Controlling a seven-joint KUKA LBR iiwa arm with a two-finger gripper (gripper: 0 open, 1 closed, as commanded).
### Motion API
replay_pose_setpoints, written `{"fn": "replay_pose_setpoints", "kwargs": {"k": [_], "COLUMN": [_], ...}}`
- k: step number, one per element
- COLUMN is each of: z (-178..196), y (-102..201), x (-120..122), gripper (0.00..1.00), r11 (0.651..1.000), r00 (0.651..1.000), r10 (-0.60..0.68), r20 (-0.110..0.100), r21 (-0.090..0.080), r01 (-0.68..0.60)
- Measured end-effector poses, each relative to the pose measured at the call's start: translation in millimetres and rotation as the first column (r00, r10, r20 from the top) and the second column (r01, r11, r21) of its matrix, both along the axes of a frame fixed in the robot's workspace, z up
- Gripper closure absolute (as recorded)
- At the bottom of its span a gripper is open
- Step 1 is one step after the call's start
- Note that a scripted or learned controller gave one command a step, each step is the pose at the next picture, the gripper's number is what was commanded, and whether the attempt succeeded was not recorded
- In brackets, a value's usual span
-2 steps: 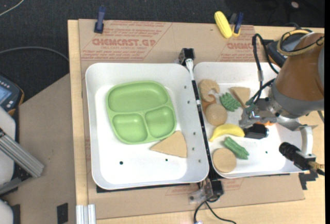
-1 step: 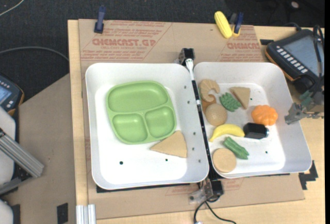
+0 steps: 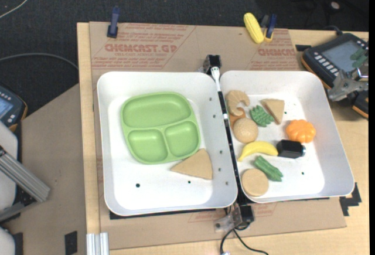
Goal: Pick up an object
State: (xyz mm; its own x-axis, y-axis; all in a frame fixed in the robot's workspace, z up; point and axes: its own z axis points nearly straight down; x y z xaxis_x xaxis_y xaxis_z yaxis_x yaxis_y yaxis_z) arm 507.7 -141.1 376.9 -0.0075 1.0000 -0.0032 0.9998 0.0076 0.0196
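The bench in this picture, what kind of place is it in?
Probably a robotics lab. Two white bins sit clamped to a board and hold toy food such as a banana; a green tray and a handheld controller are nearby.

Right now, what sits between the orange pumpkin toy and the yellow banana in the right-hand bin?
In the camera view, a small black block lies between the orange pumpkin and the banana, close beside the banana's right tip.
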Motion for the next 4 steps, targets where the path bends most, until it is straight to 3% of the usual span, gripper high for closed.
{"fn": "replay_pose_setpoints", "kwargs": {"k": [1, 2, 3, 4], "z": [134, 62, 164, 75], "y": [57, 86, 156, 154], "x": [30, -31, 17, -31], "gripper": [1.0, 1.0, 1.0, 1.0], "r11": [1.0, 1.0, 1.0, 1.0], "r00": [1.0, 1.0, 1.0, 0.999], "r10": [0.001, -0.005, 0.001, -0.009], "r20": [0.001, -0.028, -0.005, -0.03], "r21": [0.001, 0.005, 0.004, 0.003], "r01": [-0.001, 0.005, -0.001, 0.009]}}
